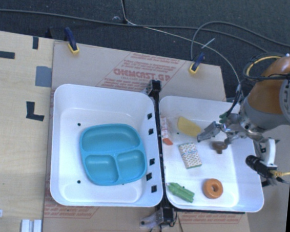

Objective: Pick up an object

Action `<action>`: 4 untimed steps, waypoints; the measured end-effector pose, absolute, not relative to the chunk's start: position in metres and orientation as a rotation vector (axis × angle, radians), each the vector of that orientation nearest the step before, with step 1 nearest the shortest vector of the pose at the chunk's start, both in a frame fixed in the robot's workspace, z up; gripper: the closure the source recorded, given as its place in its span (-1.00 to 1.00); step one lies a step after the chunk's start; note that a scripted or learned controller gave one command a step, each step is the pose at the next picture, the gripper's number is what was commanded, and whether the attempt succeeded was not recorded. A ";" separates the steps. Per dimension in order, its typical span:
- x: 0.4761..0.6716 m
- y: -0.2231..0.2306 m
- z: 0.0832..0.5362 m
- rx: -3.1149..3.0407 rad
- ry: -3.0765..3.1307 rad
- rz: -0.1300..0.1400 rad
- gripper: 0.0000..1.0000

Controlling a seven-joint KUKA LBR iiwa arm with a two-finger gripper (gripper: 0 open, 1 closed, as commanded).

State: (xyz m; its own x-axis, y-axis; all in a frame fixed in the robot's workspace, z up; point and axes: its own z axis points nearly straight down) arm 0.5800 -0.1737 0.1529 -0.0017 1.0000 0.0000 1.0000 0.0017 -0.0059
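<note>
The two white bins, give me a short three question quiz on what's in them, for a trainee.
1. True or false: the blue divided tray lies in the left bin.
2. Which item lies nearest the gripper: A the yellow wedge, B the orange ring, C the green toy?
3. Fill in: the patterned packet lies in the ____ bin.

Key: 1 true; 2 A; 3 right.

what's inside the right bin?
Right bin: yellow block, patterned packet, orange ring, green toy, small item by divider. Gripper hides the floor beneath.
</note>
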 end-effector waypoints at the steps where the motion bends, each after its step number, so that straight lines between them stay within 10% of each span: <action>1: 0.583 -0.181 0.094 -2.221 -2.222 0.002 -1.00; 2: 0.585 -0.180 0.109 -2.221 -2.226 -0.004 1.00; 4: 0.584 -0.181 0.214 -2.223 -2.226 -0.002 1.00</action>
State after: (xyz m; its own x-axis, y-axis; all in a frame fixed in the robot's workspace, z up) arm 0.5839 -0.1812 0.2137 -0.0011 1.0000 -0.0020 1.0000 0.0011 0.0042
